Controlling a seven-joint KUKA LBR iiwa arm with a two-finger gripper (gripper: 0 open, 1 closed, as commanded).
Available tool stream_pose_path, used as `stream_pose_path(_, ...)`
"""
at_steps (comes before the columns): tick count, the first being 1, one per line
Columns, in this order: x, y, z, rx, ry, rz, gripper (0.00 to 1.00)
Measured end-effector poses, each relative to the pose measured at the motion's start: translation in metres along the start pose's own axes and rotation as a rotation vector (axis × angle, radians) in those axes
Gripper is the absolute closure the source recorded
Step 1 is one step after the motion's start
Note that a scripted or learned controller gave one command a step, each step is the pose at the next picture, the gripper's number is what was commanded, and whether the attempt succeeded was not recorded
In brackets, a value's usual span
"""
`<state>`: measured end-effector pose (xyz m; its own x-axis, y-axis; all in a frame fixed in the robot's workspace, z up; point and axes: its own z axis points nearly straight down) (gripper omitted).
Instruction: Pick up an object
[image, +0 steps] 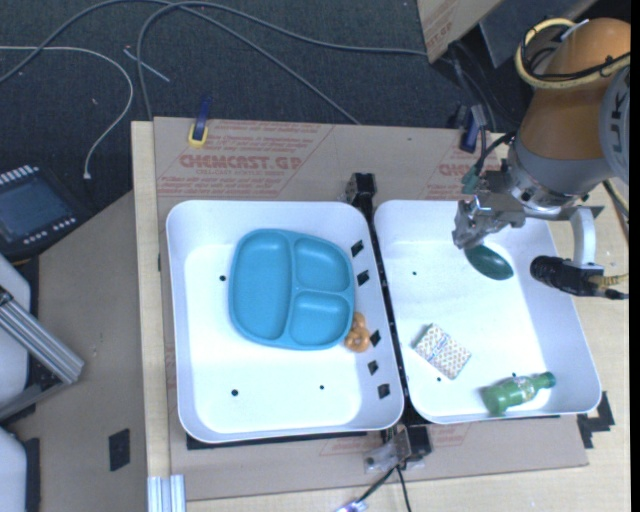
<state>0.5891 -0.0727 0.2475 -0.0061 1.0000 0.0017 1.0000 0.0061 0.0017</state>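
My gripper hangs over the back part of the right bin, coming in from the right. A dark teal oval object lies just below and right of the gripper's tip; I cannot tell whether they touch. Further forward in the same bin lie a white checkered packet and a green bottle on its side near the front rim. In the left bin sits a blue divided plate, with a small orange thing at its right edge.
A row of black clips runs along the wall between the two bins. Both bins stand on a cardboard sheet. Bare white floor shows around the packet and in the front of the left bin.
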Motion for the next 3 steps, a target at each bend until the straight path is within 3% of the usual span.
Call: stream_pose_path(3, 0.161, 0.048, 0.011, -0.001, 0.001, 0.001, 1.0)
